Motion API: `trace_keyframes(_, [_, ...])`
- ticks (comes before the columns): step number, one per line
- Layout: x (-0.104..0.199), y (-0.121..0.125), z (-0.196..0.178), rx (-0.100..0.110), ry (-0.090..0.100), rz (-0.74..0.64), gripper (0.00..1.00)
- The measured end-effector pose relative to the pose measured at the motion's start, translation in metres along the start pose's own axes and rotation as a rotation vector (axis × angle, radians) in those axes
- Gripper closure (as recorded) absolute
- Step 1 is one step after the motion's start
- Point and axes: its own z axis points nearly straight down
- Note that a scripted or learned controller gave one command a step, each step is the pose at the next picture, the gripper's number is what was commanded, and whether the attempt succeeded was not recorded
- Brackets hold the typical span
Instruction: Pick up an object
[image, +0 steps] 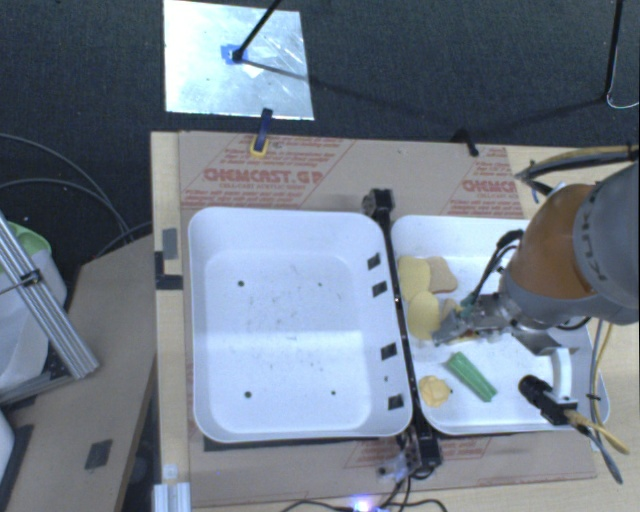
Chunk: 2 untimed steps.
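Camera view: the arm (575, 255) leans in from the right over the right bin (470, 228), orange band uppermost, wrist bent down and left toward the bin's middle. The gripper (455, 325) sits low at the yellow pieces (422, 300) by the bin's left wall; whether it is released or clenched cannot be told, as its tip is too blurred. A green block (470, 377) lies tilted just below it, with a small yellow bit (434, 390) beside. The left bin (205, 300) sits alongside
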Motion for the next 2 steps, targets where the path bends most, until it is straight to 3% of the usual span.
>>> trace_keyframes(1, [0.021,0.09,-0.011,-0.006,0.002,-0.005,0.0])
trace_keyframes(2, [0.091,0.034,-0.09,-0.001,0.006,-0.007,0.0])
